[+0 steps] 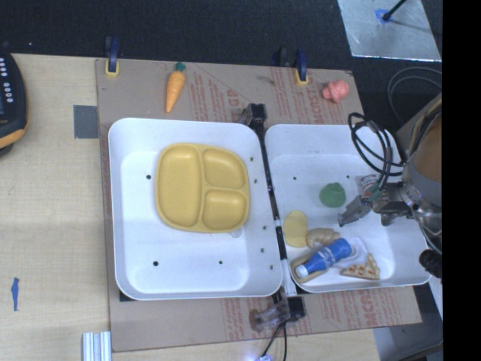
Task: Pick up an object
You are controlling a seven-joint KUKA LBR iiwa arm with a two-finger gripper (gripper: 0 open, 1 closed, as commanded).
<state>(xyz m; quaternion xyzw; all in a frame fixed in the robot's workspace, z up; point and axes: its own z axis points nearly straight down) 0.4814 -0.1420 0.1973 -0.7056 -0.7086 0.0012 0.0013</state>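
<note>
Blue bottle [325, 259] lies low in right bin [316, 143], long axis slanted. Green ball [332, 195] sits just left of your claw [359, 211]. Claw released, grasping nothing.

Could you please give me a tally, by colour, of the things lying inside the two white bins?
Yellow: 2, the divided plate and a small pale yellow piece
Green: 1, the ball
Blue: 1, the bottle
Tan or orange: 2, a potato-like lump and a pizza slice
Total: 6

Glossy white plastic bins [135, 277], a smooth yellow plastic tray [201, 186], matt cardboard base [225, 96].
</note>
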